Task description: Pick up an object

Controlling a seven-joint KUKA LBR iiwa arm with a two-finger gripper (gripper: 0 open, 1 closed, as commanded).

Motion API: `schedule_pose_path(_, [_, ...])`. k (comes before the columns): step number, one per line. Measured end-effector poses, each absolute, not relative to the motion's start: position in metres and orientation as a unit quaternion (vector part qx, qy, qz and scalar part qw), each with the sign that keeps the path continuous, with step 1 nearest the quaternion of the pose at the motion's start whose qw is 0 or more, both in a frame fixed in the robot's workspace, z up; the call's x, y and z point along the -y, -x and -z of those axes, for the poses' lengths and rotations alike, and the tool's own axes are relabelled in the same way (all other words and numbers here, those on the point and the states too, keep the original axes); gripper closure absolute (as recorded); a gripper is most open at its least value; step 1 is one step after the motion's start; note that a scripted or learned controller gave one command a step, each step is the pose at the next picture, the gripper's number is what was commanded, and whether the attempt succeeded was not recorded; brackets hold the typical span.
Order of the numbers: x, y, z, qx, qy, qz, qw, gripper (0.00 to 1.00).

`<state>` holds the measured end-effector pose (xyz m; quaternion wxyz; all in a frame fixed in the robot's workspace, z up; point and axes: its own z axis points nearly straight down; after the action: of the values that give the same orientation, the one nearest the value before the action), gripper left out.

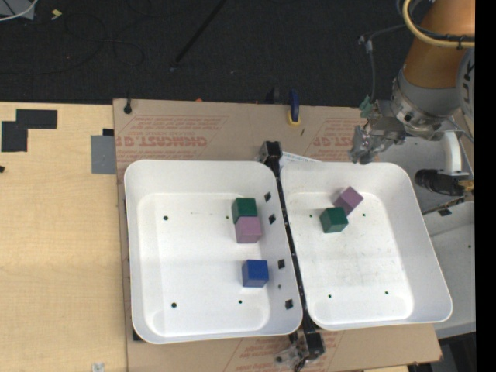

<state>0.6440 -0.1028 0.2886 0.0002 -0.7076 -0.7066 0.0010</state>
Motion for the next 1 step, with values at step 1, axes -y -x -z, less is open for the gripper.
schedule_pose_path(1, [0.0925, -0.5697, -0.2753, 0.706, 0.708, -0.0024, 0.004, 1.00])
